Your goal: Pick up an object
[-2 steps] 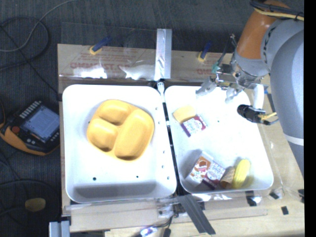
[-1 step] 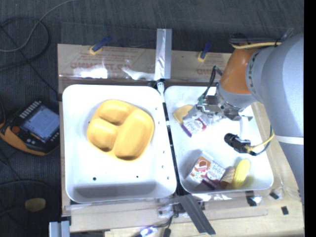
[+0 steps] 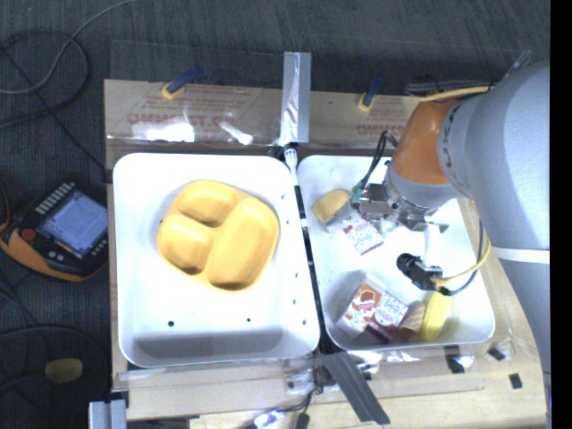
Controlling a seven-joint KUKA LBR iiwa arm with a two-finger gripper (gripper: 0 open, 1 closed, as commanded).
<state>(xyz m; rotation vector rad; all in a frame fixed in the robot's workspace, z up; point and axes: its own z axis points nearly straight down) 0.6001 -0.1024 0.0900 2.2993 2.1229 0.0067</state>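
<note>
Pincer sits low in the right bin, over a small white packet and beside a yellow chunk; we cannot tell its opening or whether it has anything. We judge nothing lifted yet: grasp and raise remain. Big yellow object lies in the left bin.
</note>
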